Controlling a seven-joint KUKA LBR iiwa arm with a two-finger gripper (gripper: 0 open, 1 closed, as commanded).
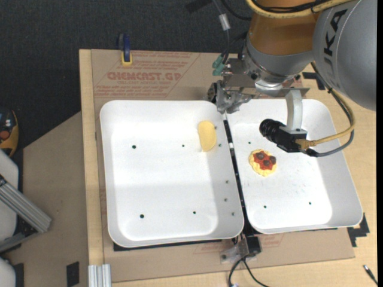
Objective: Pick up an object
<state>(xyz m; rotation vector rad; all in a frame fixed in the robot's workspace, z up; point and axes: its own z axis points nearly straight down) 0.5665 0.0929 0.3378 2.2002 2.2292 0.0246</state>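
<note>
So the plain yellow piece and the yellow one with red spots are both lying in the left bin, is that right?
Not quite. The camera view shows the plain yellow piece in the left bin, but the yellow one with red spots lies in the right bin.

Left bin (161, 220) showing plain white, dotted with a few small dark spots on its floor. Right bin (311, 217) showing the same white with similar dark dots. A pale yellow, banana-like piece (207, 136) lying in the left bin. A round yellow item (263, 161) with red and dark blotches on top sitting in the right bin. Arm (311, 17) showing grey with a glossy orange band. Bench board (155, 73) showing tan brown, carrying faded red lettering. A small blue and yellow clamp (125, 48) sitting at the board's far edge. Backdrop reading dark charcoal.
</note>
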